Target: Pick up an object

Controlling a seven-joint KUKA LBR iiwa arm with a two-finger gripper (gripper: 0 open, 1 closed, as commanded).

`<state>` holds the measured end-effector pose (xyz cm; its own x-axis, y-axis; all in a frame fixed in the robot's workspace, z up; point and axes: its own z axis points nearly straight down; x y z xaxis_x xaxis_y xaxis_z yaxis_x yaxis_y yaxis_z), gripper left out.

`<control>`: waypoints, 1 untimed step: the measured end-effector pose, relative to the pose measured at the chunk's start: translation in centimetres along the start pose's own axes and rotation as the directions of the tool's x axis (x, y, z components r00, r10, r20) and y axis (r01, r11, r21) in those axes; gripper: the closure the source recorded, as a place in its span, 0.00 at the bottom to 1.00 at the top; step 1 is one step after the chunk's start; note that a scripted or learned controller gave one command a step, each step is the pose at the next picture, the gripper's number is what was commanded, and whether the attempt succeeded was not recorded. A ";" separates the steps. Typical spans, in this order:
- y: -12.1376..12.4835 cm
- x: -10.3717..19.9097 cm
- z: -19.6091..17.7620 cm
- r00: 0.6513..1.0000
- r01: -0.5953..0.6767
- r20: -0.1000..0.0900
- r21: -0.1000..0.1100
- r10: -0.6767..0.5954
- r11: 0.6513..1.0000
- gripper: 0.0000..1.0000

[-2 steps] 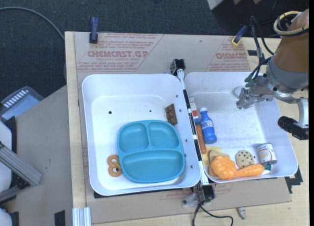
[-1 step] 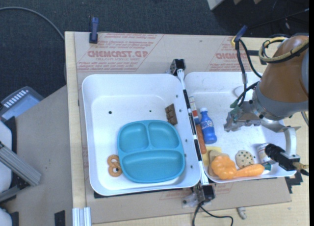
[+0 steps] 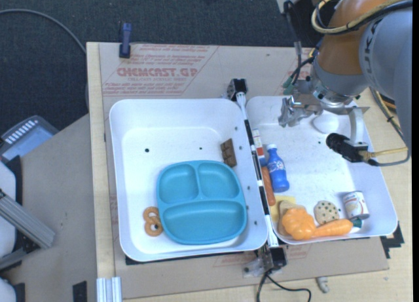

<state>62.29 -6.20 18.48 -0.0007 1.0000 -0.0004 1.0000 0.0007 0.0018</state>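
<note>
Claw sits low over the far end of the right bin, under the grey arm with its orange band; whether it is spread or closed I cannot tell, and nothing shows in its grasp. Largest of what lies about is the left bin, well to the claw's left, holding a blue tray with three compartments, a small pretzel just beside the tray's left edge, and a brown block near the wall between the bins. Nearer the claw, in the right bin, a blue bottle lies below and left of it beside a long orange stick along the dividing wall. Farther down that bin lie an orange squash touching a carrot, a cookie and a small can. Judging from this, the pick is not yet done: no object is lifted, all rest on the bin floors, and choosing, closing on and raising one are left.
</note>
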 end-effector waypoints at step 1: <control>-10.0 3.7 0.0 1.000 0.000 -0.001 0.004 0.000 1.000 1.00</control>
<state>52.28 -2.55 18.42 -0.0003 1.0000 0.0005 1.0000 0.0003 -0.0019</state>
